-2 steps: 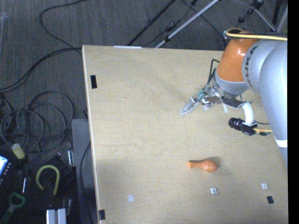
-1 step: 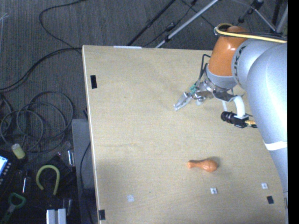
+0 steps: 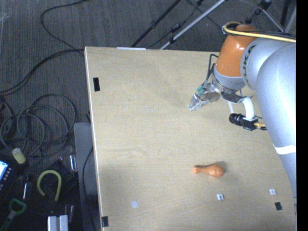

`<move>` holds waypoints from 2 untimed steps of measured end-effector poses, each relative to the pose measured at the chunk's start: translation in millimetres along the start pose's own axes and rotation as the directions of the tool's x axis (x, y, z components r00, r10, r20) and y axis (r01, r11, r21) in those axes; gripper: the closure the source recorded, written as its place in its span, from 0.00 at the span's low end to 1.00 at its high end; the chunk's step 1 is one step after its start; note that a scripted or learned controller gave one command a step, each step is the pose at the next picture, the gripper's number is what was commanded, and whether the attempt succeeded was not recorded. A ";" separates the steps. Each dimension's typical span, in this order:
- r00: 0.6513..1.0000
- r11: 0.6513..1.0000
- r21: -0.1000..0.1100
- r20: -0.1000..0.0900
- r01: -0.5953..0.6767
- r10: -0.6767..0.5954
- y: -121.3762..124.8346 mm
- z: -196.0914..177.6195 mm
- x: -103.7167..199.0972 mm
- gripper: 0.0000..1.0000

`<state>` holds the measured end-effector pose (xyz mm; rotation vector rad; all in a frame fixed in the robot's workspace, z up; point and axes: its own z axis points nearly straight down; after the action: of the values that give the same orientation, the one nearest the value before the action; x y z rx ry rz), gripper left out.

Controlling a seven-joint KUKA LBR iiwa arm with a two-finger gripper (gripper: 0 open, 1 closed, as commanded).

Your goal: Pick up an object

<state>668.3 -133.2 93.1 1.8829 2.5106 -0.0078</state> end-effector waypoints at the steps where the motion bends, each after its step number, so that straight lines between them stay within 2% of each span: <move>1: 1.000 1.000 0.000 0.000 0.000 0.000 -0.1 0.1 0.0 0.00; 2: 0.988 0.988 -0.002 -0.001 0.152 -0.152 -1.3 -18.9 -5.4 0.00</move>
<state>668.6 -138.7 112.1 1.6869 2.6468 -0.0046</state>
